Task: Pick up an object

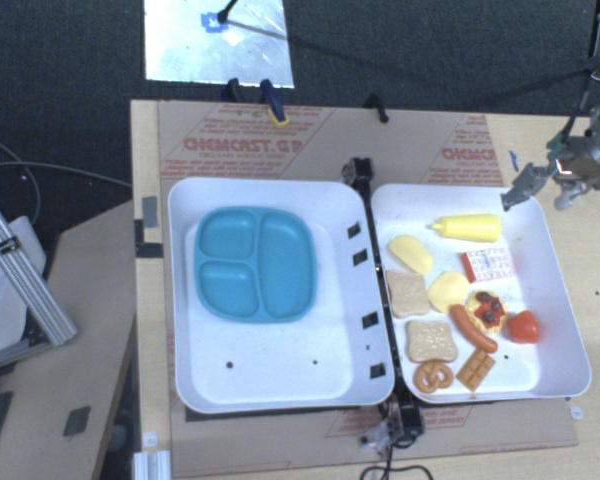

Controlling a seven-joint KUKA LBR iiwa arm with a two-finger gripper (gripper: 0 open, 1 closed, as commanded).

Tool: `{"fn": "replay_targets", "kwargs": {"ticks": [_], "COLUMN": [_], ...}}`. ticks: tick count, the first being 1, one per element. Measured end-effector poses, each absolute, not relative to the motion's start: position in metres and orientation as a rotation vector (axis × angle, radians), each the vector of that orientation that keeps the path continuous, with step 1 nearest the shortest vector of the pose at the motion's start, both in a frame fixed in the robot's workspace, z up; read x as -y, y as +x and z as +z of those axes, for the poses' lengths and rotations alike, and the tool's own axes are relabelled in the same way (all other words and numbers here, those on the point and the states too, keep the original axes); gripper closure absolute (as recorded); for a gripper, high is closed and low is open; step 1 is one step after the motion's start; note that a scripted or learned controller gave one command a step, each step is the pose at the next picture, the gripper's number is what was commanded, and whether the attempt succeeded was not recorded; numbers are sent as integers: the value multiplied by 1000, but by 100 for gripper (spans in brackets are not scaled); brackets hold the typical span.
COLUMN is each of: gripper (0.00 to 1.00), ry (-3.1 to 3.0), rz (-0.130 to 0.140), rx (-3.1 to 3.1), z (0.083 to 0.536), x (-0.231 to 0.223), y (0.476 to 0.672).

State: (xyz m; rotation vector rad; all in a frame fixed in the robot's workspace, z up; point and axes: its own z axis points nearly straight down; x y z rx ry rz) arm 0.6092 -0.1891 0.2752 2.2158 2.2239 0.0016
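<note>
**Gripper high over right bin, nothing picked yet**

Gripper hangs above the top-right corner of the right bin, arm coming in from the right. Two fingers show, spread well apart w/ a clear gap and nothing between them. No contact w/ any item.

Candidates all sit in the right bin, packed tight: yellow mustard bottle lying on its side nearest the gripper; red-and-white carton just below it; pale potato-like piece to the left; bread slice; toast; sausage; pretzel; tomato-red piece near the right wall. Left bin holds a blue divided plate, well apart from the arm.

Risks, as I judge them:
- Clutter: items touch or nearly touch, so a descent in the middle could wedge a finger onto a neighbour or grab two at once.
- Bottle is round and lying flat; closing across the wrong axis prob. rolls it away or squirts it out.
- Flat pieces (bread, toast) give little to pinch; fingers may scrape the bin floor and close on air.
- Things near the wall: a finger could hit the rim on approach.
</note>
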Motion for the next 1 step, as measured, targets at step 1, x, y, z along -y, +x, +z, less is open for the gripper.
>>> {"fn": "replay_targets", "kwargs": {"ticks": [1], "gripper": [0], "ry": [2227], "rz": [-7], "rx": [-2231], "z": [143], "x": [161], "y": [563]}}
